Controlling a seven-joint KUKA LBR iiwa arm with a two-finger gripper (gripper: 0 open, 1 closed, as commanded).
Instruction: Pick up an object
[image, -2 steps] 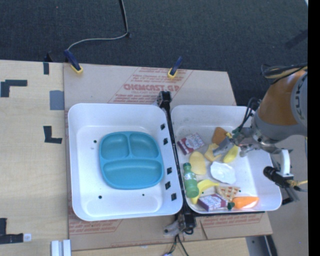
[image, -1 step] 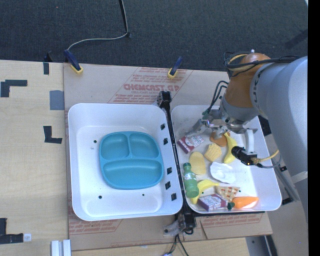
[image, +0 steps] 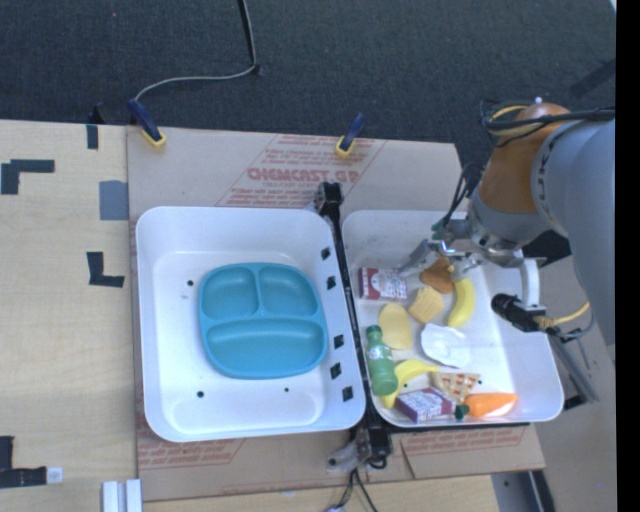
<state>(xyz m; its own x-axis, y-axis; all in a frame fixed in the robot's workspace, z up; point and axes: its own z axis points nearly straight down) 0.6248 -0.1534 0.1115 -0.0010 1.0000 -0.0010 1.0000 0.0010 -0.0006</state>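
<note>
Here, cardboard-covered bench (image: 280, 170), dark carpet (image: 300, 50) beyond, two white bins (image: 160, 300), hand (image: 440, 258) low among toy food (image: 430, 340), grip unclear.

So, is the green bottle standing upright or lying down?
Lying down. The green bottle rests on its side on the floor of the right bin, its length running up and down the view.
</note>
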